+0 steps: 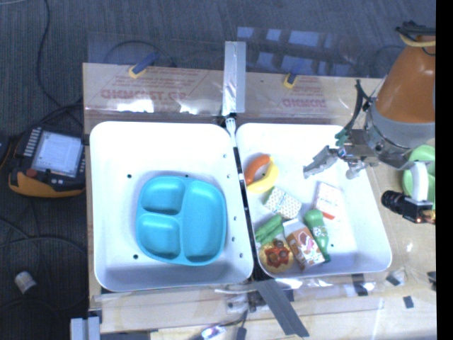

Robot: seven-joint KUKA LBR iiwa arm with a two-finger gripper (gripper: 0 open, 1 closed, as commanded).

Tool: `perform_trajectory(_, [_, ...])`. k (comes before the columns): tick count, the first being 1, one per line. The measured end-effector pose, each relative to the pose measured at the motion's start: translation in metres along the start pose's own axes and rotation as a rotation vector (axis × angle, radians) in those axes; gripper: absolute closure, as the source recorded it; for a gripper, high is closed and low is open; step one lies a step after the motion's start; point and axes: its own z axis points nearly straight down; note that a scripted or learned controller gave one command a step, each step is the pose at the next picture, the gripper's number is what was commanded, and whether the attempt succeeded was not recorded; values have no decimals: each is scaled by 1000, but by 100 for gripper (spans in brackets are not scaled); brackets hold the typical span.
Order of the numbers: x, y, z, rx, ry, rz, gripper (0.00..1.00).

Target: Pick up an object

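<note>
My gripper (333, 166) hovers over the upper right part of the right bin (368, 257), its two fingers spread apart and open with nothing between them. Just below it lies a white carton with red print (327, 198). Left of the gripper sits a yellow and orange round toy (258, 172). Lower down are a checkered packet (284, 204), a green bottle (319, 232), a green vegetable (268, 227), a brown box (305, 247) and a round pizza-like piece (275, 256).
The left bin (113, 161) holds a blue divided plate (180, 218). A ridge (241, 190) where the two bins meet runs down the middle. The grey and orange arm (409, 91) reaches in from the right. A handheld device (49, 161) lies on the floor at left.
</note>
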Motion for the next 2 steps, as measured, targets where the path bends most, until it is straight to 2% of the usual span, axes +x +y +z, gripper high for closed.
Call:
perform_trajectory(1, [32, 59, 43, 1, -2, -35, 0])
perform_trajectory(2, [27, 99, 158, -2, -3, -148, 0])
